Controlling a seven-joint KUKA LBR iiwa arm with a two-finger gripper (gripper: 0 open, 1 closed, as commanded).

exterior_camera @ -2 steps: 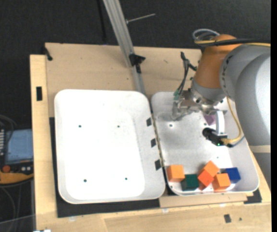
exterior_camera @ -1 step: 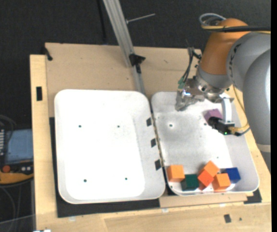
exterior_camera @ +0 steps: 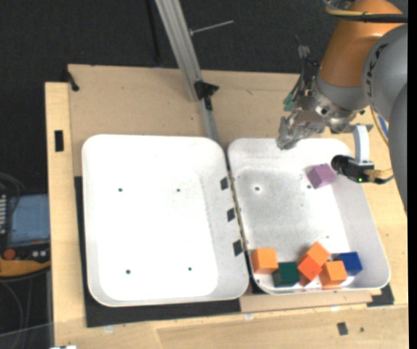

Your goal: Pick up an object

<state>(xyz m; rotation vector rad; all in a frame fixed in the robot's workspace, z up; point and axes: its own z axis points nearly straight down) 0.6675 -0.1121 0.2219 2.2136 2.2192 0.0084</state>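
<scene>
My gripper (exterior_camera: pixel 290 138) hangs over the far edge of the right bin (exterior_camera: pixel 281 195), its tip pointing down and left. Nothing shows between its fingers. A purple block (exterior_camera: pixel 320 174) lies in the right bin a little to the right of and nearer than the gripper, apart from it. Along the bin's near edge sit an orange block (exterior_camera: pixel 265 259), a dark green block (exterior_camera: pixel 287 273), a red-orange block (exterior_camera: pixel 312 260), another orange block (exterior_camera: pixel 332 273) and a blue block (exterior_camera: pixel 350 262).
The left bin (exterior_camera: pixel 157 217) lies beside the right one. A slanted metal pole (exterior_camera: pixel 183 49) rises behind the bins. A black fitting (exterior_camera: pixel 346 167) sits at the right bin's right rim. Cables and a box (exterior_camera: pixel 19 227) lie off the bench's left.
</scene>
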